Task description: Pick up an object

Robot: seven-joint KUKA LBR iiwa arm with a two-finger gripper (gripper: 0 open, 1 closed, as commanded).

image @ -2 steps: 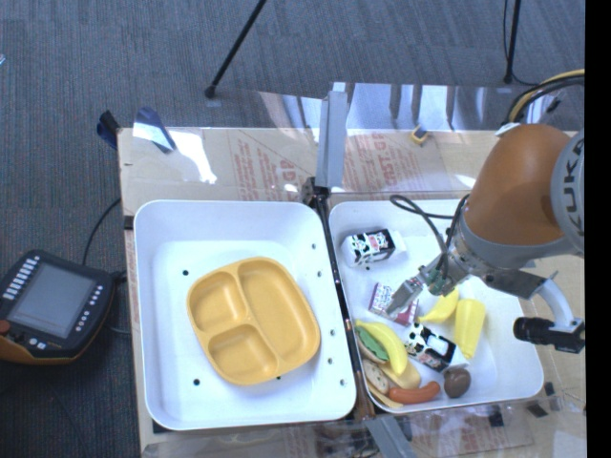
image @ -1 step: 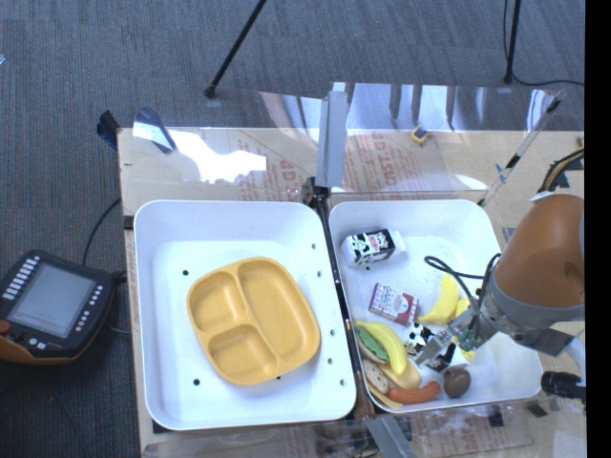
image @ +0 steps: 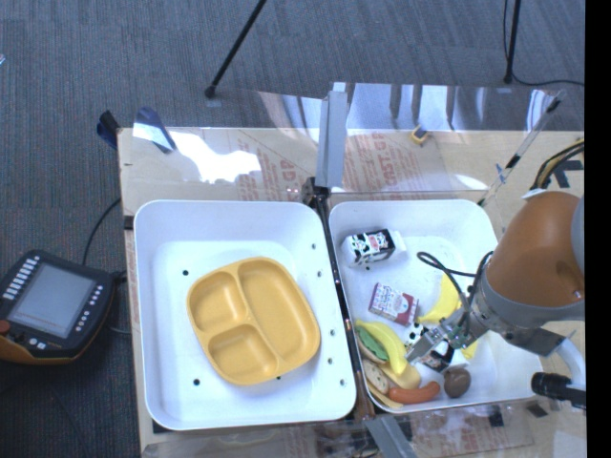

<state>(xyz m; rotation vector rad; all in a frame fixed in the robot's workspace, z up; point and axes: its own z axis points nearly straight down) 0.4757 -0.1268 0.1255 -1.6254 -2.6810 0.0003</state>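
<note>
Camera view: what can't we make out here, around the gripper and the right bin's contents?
- Gripper: too small and cluttered to tell finger state or any hold.
- Right bin: its right side lies under the arm.
- Small carton: label too small to read.
- Brown item: identity unclear, too small.

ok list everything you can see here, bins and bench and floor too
white bins: 2, white, side by side on the bench
divided plate: 1, yellow, three compartments, in the left bin
cow-print carton: 1, black and white, right bin, upper left
small red carton: 1, red and white, right bin, centre
bananas: 2, yellow, one at lower left of the right bin, one by the gripper
sausage: 1, orange-red, right bin front edge
round brown item: 1, brown, right of the sausage
teach pendant: 1, grey and orange, floor at left
arm: 1, orange band, from the right
gripper: 1, low over the right bin's food items
</note>
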